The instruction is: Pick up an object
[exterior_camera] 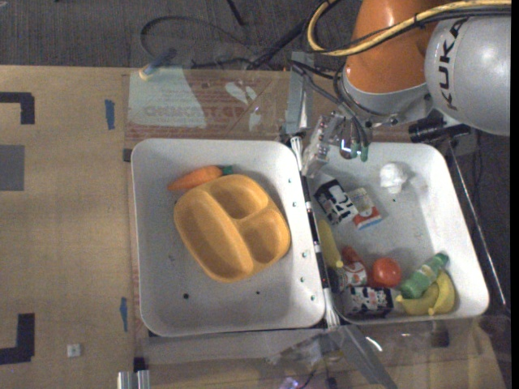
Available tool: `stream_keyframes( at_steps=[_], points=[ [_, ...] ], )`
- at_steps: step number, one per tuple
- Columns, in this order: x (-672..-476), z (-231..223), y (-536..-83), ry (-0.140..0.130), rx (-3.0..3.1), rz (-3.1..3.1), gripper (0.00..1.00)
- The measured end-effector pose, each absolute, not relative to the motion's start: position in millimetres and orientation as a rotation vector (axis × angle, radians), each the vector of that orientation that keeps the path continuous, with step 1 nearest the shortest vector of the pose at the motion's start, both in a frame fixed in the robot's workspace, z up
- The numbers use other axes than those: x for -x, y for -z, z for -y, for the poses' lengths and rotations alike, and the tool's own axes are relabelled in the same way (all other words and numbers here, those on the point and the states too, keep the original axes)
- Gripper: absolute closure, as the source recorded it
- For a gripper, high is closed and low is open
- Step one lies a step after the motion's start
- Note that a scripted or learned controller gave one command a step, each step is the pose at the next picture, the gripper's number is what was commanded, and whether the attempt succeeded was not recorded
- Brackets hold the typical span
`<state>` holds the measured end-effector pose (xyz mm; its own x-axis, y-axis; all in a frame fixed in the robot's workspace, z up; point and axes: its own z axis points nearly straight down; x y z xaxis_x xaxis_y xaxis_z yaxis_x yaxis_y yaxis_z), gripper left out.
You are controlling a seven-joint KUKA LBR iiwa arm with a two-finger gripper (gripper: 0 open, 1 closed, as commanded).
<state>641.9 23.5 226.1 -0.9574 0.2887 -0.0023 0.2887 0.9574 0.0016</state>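
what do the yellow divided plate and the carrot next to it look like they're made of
Divided plate: likely moulded plastic, smooth with a soft sheen and even yellow colour. Carrot: probably toy plastic too, uniform orange and faintly glossy, though too small to be sure.

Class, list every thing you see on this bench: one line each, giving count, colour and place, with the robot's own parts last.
Bins: 2, white, side by side.
Plate: 1, yellow, divided, left bin.
Carrot: 1, orange, left bin, by the plate's top edge.
Carton: 1, black and white, right bin.
Tomato: 1, red, right bin.
Bottle: 1, green, right bin.
Banana: 1, yellow, right bin's lower corner.
White lump: 1, right bin's top.
Gripper: 1, above the right bin's top-left corner.
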Motion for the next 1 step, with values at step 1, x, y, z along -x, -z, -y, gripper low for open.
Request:
stream_keyframes(
  at_steps=[1],
  points=[
    [-627.3, -73.9, -185.2, -0.002, -0.639, -3.075, 1.0]
  ],
)
